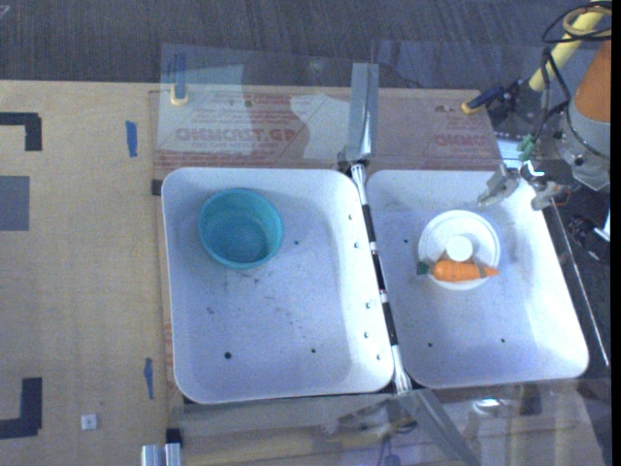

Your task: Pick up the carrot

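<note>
Pick not started. Carrot (460, 272) lies on the white plate (482, 231) in the right bin (543, 348). Gripper (517, 186) hovers near the bin's upper right corner, jaws spread, empty. Approach, descent, grasp and lift all remain.

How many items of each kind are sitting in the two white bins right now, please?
Blue bowl: 1, in the left bin
White plate: 1, in the right bin
Carrot: 1, lying on the plate's near edge
Total: 3 items
</note>
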Controlling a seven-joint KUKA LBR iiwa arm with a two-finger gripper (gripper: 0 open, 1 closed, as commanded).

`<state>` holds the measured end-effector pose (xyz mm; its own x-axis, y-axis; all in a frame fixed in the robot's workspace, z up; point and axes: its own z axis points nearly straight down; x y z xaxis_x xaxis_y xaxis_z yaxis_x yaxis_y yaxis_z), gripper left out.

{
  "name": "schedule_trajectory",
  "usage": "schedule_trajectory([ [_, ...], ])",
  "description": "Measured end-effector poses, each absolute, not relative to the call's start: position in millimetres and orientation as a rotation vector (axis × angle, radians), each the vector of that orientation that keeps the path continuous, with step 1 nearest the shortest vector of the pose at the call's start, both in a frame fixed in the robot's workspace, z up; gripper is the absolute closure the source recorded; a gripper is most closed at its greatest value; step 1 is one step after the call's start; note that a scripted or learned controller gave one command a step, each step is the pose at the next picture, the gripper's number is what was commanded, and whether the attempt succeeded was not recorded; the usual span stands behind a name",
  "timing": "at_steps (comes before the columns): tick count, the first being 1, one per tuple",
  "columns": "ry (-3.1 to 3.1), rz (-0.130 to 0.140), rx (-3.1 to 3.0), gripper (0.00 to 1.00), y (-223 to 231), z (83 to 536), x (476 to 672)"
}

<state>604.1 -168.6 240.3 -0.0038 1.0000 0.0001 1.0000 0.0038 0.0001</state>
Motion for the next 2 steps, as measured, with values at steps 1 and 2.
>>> schedule_trajectory([
  [1, -2.466, 0.0, -1.945, 0.0, -112.5, 170.0, 547.5],
  [2, -2.422, -0.015, -2.03, 0.0, -151.4, 93.5, 554.0],
])
